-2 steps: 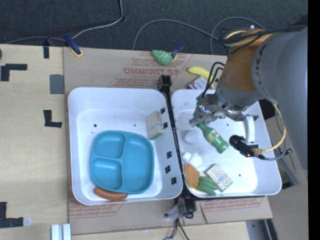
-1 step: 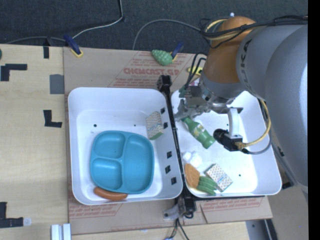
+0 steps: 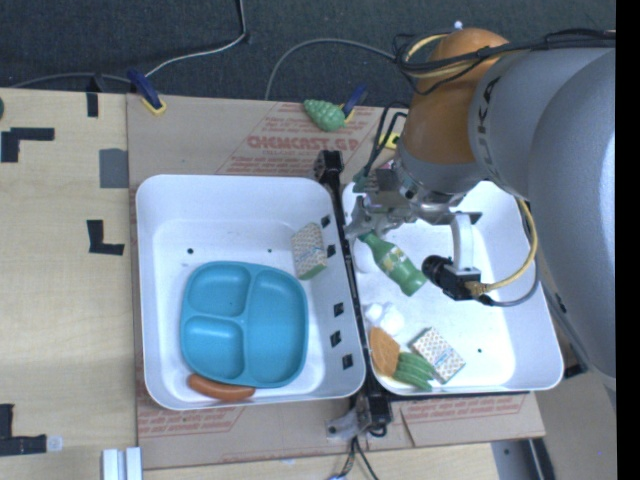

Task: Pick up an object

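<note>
My gripper (image 3: 372, 214) hangs over the upper left corner of the right bin (image 3: 520, 368), close to the divider between the two bins. Just below it a green bottle (image 3: 396, 263) lies at a slant on the bin floor, its neck pointing up toward the gripper. The wrist hides where the two meet, so I cannot tell whether they touch. Lower in the same bin lie a small white item (image 3: 385, 318), an orange piece (image 3: 382, 345), a green toy vegetable (image 3: 414, 370) and a patterned packet (image 3: 438, 353).
The left bin (image 3: 160, 218) holds a blue divided plate (image 3: 245, 323), an orange sausage (image 3: 220, 388) at its front edge and a small carton (image 3: 310, 251) near the divider. A green object (image 3: 325, 114) lies on the cardboard behind the bins. The arm covers the right bin's upper right.
</note>
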